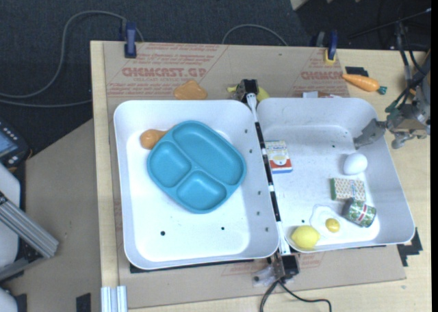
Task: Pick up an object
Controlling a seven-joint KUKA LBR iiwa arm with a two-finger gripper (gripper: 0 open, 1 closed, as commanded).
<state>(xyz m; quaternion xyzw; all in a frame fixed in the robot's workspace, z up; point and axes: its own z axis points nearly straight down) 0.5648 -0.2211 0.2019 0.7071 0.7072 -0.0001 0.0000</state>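
Underneath everything, a brown board (205, 64), stamped twice in red along the far edge with "CHEMCAST GP"; smaller print beneath too fine to read. Held down at that edge by two blue clamps (130, 39).

On top, side by side and touching along the middle: left bin (137, 235) and right bin (390, 187), both shallow and white.

In the left bin, a blue divided plate (195, 165) with three compartments, set towards the far half. Tucked against its far-left rim, an orange lump (149, 138), partly hidden by the plate.

At the far right corner of the right bin, the gripper (369, 133), reaching in over the rim. Cannot tell whether spread or pressed together; nothing seen pinched in it.

Scattered in the right bin, all apart from the gripper:
- small carton (277, 155) by the dividing wall, white with a red and blue label, lettering unreadable
- green-checked packet (348, 188), writing too small to make out
- green can (360, 213) lying tilted just below the packet
- white egg (354, 163), nearest the gripper
- yellow lemon (305, 237) at the near edge
- fried egg (326, 222) just beside the lemon

Outside the bins on the board: a carrot (363, 83) near the far right and an orange piece (190, 89) beyond the left bin.
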